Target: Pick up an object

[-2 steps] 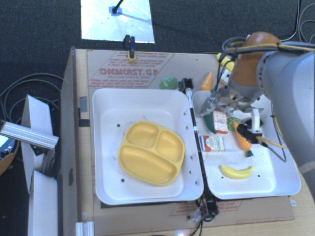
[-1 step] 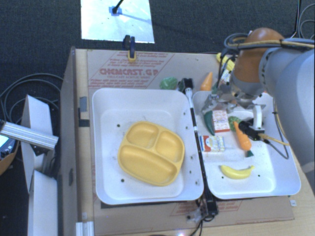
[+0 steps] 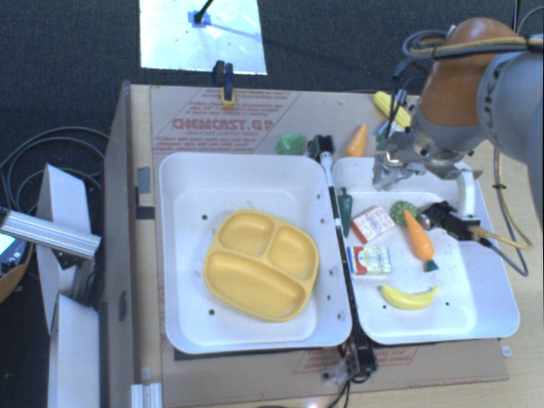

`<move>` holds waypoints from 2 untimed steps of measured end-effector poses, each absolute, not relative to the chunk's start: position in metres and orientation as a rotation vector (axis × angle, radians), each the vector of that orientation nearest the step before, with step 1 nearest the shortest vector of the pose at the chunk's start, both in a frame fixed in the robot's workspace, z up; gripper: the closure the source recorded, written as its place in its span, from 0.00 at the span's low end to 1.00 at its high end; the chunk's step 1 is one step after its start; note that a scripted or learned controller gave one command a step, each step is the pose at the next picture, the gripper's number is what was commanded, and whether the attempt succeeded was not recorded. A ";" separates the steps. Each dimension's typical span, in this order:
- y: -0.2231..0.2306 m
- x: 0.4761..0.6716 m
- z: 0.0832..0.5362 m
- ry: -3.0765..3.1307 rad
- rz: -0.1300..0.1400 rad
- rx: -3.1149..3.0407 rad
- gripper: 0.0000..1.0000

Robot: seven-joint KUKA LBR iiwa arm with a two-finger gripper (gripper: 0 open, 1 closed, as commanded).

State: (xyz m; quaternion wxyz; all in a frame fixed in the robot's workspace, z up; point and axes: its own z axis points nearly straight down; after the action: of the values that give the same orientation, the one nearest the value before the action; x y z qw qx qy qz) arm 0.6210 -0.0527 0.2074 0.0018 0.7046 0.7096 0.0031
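Claw (image 3: 393, 175) sits over the upper part of the right bin (image 3: 480, 300), upper right of frame. Open or closed: can't tell from this angle. Pickables all in the right bin: broccoli (image 3: 401, 210) just below the claw, carrot (image 3: 417, 235) touching it, red-and-white carton (image 3: 372, 224) to their left, banana (image 3: 410, 297) near the lower edge. Left bin (image 3: 185, 253) holds a yellow divided plate (image 3: 259, 264).

Red "CHEMCAST GP" print on brown sheet (image 3: 255, 109); carton (image 3: 372, 224) label too small to read.
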 end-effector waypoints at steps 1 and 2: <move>-0.101 0.580 0.184 2.218 -0.005 2.226 1.00; -0.167 0.569 0.178 2.214 -0.002 2.225 1.00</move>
State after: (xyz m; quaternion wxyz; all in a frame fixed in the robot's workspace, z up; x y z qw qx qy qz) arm 0.5692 -0.1667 0.1779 0.0013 0.7088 0.7054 -0.0008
